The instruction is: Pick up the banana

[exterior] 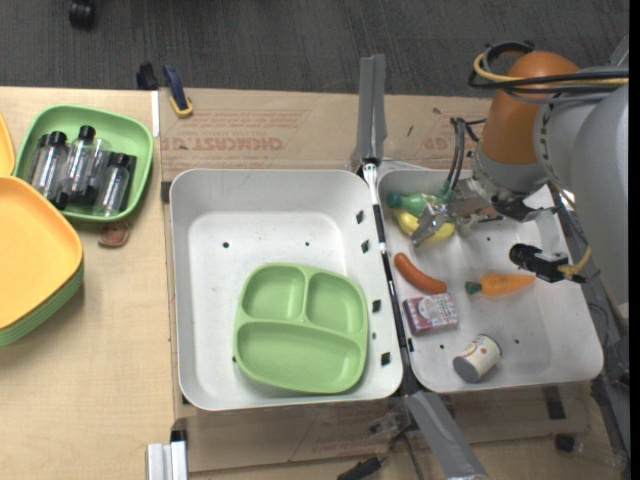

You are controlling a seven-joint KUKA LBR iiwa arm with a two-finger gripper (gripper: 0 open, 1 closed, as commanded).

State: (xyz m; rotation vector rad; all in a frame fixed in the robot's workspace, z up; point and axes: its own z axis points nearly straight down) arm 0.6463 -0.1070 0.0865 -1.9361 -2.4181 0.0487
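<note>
The yellow banana (pixel 408 222) lies at the back left of the right bin (pixel 560 353), just in front of a small green item (pixel 404 201). My gripper (pixel 433 228) is low over the banana's right half and hides part of it. The view does not show whether it has hold of the banana. The grey arm with its orange band (pixel 520 118) reaches in from the right.
The right bin also holds a red sausage (pixel 420 273), a carrot (pixel 505 284), a pink carton (pixel 430 313) and a small can (pixel 477 358). In the left bin (pixel 200 218) lies a green divided plate (pixel 300 328). A green tray of bottles (pixel 85 163) and orange plates (pixel 30 258) sit far left.
</note>
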